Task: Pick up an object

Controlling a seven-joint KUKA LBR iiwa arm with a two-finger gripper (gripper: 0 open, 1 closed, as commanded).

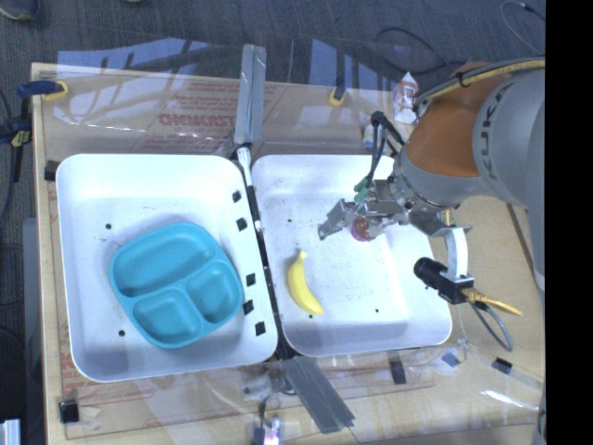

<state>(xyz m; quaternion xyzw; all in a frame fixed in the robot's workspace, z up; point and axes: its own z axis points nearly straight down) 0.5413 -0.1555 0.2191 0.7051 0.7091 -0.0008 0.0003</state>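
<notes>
While end effector hangs w/ grip state unclear, banana lies below-left, apart.

A blue divided tray lies in the left bin.

Light: shining bright and even from above.
Glare: bouncing off the clear sheet at the far side.
Shadows: lying soft under the blue tray.
Sharpness: looking slightly fuzzy all over.
</notes>
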